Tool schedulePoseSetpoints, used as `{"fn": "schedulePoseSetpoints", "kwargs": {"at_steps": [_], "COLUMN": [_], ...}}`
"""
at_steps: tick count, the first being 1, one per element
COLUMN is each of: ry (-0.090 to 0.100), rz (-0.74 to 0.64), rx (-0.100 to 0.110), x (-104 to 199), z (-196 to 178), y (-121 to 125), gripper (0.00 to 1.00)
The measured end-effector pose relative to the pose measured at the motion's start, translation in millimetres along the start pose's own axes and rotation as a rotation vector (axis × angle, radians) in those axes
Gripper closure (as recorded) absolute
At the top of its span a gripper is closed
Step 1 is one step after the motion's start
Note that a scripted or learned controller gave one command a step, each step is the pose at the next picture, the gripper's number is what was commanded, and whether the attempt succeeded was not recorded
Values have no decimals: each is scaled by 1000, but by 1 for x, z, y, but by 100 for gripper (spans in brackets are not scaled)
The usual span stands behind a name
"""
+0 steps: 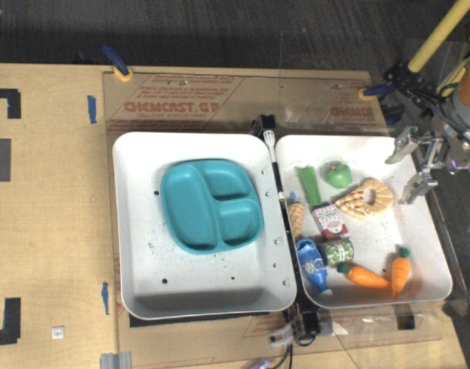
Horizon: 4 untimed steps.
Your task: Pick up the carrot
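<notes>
My pincer (pixel 421 167) hangs over the right bin's (pixel 431 237) far right corner, fingers spread, pinching nothing. Two carrots lie near the bin's near right corner: one carrot (pixel 364 277) flat along the near edge, another carrot (pixel 400 272) just beside it, tilted, greens away. The left bin (pixel 135 229) carries a teal tray (pixel 211 204).
</notes>
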<state>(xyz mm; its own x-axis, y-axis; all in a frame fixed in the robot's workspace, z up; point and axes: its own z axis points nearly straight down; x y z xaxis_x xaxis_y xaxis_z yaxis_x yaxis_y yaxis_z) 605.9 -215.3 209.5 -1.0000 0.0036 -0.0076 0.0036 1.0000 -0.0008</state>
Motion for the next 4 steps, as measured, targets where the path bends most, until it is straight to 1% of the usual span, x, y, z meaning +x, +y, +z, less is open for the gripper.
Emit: {"fn": "schedulePoseSetpoints", "kwargs": {"at_steps": [1, 2, 3, 4], "ry": [-4, -9, -11, -6], "rz": [-105, -499, -825, -928], "rx": [2, 5, 7, 9], "x": [111, 112, 112, 116], "z": [114, 119, 119, 118], "y": [-8, -9, -8, 18], "gripper": [0, 0, 0, 0]}}
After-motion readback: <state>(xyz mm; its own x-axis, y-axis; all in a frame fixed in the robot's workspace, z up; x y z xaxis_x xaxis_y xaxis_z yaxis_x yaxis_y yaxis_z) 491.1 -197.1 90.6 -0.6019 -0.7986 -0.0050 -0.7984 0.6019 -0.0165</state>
